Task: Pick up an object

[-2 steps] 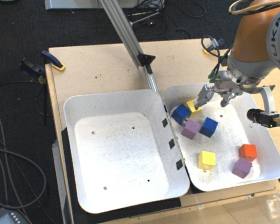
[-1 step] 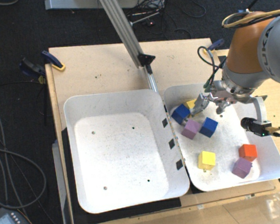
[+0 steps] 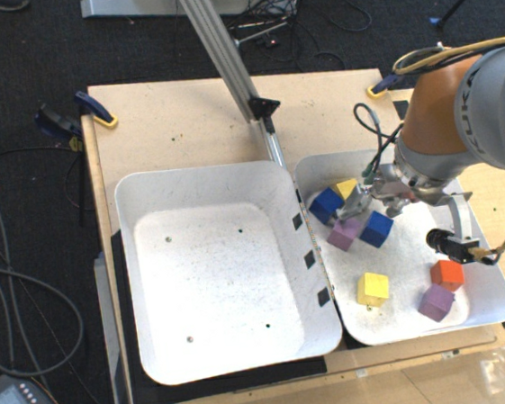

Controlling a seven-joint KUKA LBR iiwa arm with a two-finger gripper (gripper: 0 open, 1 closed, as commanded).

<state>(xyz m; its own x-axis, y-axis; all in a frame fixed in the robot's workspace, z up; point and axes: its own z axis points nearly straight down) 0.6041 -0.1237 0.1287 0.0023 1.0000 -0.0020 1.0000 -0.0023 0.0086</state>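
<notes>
The right bin (image 3: 496, 309) holds several small blocks. A blue block (image 3: 325, 204) and a yellow block (image 3: 347, 188) lie near its upper left corner. Just below them are a purple block (image 3: 344, 232) and a second blue block (image 3: 377, 228). My gripper (image 3: 360, 204) hangs low over this cluster, between the yellow block and the purple and blue pair, and partly hides them. Nearer the front lie another yellow block (image 3: 373, 288), an orange block (image 3: 446, 274) and a purple block (image 3: 436, 302).
The left bin (image 3: 130, 197) stands beside the right one, with their rims meeting in the middle. A slanted metal pole (image 3: 222, 51) comes down to the bins' shared back edge. Yellow clamps (image 3: 97, 110) grip the bench's back corners.
</notes>
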